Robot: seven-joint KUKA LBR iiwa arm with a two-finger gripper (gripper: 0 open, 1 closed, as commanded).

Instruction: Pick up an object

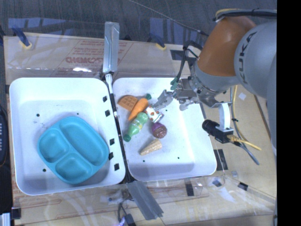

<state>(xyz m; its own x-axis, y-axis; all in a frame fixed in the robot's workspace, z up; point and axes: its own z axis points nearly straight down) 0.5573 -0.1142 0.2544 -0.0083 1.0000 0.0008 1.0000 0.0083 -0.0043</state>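
Since the toy food sits bunched up in the right bin (188, 154), the claw (162, 99) hovers just right of the carrot (138, 108), probably lining up a grab. Can't tell if it's spread or pinched. Blue divided plate (73, 147) is well left of the carrot.

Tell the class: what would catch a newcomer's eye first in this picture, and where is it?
The bright blue divided plate stands out first, lying alone in the left bin. Next comes the cluster of toy food in the right bin: a carrot, a green bottle and a cone. The gripper hangs just above that cluster's upper edge.
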